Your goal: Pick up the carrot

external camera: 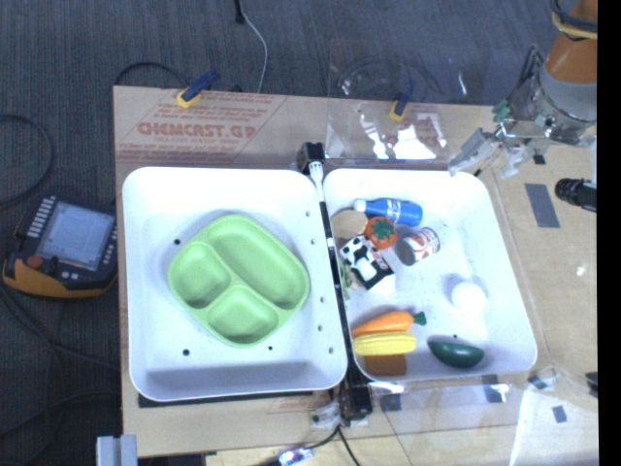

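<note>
The smooth orange tapered plastic carrot (385,321) lies at six o'clock in the right shallow white bin (505,260); the metal claw (475,155) at one o'clock is spread.

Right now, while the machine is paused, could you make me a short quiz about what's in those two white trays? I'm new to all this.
1. True or false: the carrot lies in the left bin, on the green divided plate.
2. Which thing touches the carrot on its near side?
A. the yellow corn cob
B. the blue bottle
C. the dark green vegetable
3. Fill in: the gripper hangs over the right bin's ____ corner, apart from the carrot.

Key
1. False: it lies in the right bin, near the front wall.
2. A.
3. Far right.
</note>
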Controlling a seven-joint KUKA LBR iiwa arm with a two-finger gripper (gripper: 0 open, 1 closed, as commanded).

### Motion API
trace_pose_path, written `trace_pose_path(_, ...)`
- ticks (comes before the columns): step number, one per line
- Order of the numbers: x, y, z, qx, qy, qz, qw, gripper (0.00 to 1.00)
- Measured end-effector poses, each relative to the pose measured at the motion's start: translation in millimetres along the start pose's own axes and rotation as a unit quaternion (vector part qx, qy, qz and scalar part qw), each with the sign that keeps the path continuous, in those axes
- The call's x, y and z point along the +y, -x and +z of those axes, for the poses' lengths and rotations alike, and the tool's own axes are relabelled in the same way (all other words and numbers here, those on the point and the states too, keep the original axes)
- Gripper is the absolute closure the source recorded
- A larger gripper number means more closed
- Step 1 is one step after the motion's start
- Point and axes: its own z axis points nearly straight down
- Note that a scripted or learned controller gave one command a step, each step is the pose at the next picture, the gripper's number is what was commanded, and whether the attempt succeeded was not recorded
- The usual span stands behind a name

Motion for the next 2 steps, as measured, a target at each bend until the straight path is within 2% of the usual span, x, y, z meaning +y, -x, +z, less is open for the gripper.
trace_pose_path(1, -62.8, -67.5, 70.2, 0.002, -0.004, -0.040, 0.9992, 0.00)
trace_pose_path(2, -175.2, -106.5, 157.2, 0.004, -0.005, -0.065, 0.9979, 0.00)
